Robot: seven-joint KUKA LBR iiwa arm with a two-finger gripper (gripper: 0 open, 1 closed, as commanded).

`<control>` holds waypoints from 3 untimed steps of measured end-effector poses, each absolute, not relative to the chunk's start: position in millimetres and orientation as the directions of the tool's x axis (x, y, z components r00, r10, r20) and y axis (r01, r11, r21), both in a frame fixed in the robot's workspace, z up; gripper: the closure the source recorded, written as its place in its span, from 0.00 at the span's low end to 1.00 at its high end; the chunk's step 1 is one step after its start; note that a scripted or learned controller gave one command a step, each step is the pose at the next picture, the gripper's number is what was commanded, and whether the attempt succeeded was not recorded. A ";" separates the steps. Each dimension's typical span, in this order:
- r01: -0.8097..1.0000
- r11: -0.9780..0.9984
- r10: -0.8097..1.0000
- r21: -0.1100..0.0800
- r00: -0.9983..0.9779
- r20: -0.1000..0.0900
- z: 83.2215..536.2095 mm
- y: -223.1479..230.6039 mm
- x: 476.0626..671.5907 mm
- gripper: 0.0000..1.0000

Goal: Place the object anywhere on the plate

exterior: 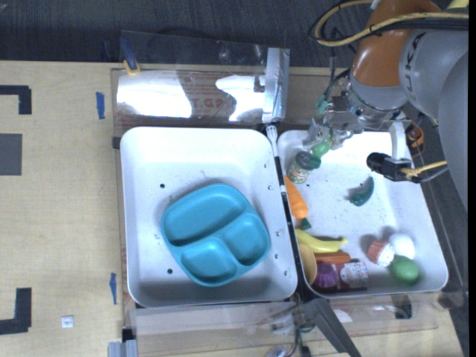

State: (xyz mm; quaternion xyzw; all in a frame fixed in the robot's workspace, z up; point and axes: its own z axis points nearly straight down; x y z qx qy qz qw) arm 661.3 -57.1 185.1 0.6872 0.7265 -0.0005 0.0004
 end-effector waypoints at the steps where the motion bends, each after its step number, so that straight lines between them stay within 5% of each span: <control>1: 0.976 0.217 0.976 -0.001 -0.217 0.002 186.8 26.9 604.2 1.00; 2: 0.919 0.394 0.919 -0.003 -0.394 0.002 184.4 88.3 559.7 1.00; 3: 0.952 0.306 0.952 0.020 -0.306 0.001 116.5 115.1 600.5 1.00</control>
